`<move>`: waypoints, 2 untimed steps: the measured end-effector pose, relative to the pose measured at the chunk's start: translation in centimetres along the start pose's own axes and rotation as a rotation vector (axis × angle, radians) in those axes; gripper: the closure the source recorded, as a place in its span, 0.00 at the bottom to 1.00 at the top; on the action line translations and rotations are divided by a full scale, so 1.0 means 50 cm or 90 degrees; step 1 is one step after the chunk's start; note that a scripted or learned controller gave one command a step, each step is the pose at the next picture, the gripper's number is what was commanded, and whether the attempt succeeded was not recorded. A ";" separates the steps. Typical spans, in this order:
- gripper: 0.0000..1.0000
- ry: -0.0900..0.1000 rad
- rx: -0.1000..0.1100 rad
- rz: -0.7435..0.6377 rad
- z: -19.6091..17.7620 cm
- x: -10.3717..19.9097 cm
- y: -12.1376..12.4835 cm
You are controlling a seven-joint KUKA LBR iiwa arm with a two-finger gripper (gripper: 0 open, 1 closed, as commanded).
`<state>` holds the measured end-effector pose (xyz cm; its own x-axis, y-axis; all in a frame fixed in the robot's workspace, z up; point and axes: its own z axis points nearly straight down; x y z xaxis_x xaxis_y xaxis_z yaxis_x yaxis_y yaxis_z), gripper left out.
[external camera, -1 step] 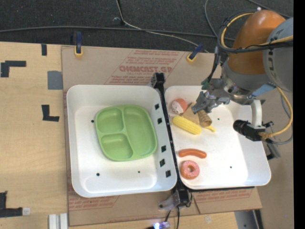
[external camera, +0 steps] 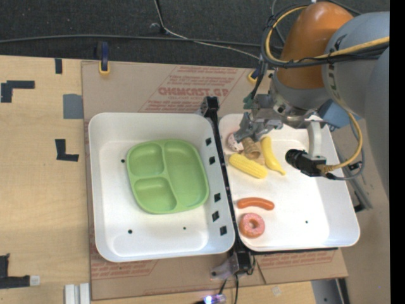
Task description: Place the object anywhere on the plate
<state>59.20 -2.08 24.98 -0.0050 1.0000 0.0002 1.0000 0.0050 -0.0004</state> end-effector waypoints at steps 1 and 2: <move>1.00 0.000 0.001 0.000 0.028 0.093 0.039; 1.00 0.000 0.001 -0.001 0.051 0.213 0.065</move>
<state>62.40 8.59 22.41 -0.0064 1.0000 0.0000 1.0000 0.0064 -0.0015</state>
